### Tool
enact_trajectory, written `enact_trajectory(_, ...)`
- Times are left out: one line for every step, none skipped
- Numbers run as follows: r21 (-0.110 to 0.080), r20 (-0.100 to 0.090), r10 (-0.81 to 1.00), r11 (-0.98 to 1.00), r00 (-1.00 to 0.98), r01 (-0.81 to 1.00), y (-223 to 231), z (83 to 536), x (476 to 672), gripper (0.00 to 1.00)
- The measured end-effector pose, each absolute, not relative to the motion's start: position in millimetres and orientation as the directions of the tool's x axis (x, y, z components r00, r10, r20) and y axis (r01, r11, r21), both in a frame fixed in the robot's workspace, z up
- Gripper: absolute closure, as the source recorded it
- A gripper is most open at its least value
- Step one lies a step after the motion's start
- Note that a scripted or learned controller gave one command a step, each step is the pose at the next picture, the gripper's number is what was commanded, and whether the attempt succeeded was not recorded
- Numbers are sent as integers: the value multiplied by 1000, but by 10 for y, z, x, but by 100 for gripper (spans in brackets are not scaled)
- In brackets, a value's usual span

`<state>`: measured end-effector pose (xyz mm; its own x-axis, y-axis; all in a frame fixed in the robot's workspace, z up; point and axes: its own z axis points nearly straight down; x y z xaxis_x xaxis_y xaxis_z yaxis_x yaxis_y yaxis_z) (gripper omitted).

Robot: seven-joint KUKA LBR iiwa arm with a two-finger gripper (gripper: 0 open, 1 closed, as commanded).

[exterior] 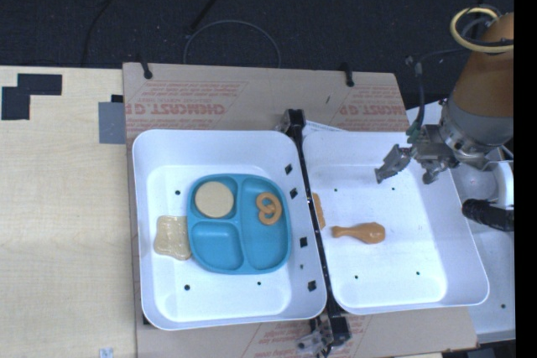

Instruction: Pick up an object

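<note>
Two bins sit side by side; my tool (pixel 410 160) hangs spread, gripping nothing, over the right bin (pixel 453 281), since the drumstick (pixel 361 232) there lies clear of the walls, an easy pick.

cardboard sheet (pixel 252 96), black cables (pixel 226 38), bench (pixel 59 205)

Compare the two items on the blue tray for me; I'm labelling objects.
The round cookie is a solid pale disc in the blue tray's upper left compartment. The pretzel is darker, smaller, looped with holes, in the upper right compartment. Both lie flat and look like tan toy food.
</note>
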<state>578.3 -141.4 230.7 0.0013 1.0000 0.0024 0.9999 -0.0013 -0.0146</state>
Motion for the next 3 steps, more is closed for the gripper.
enact_trajectory(-3,1,1000,0,0,1000,-1415,2374,5807,0)
enact_trajectory(-8,2,1000,-2,2,1000,-1326,1872,5758,0)
enact_trajectory(-8,1,1000,0,0,1000,-1380,1414,5759,0)
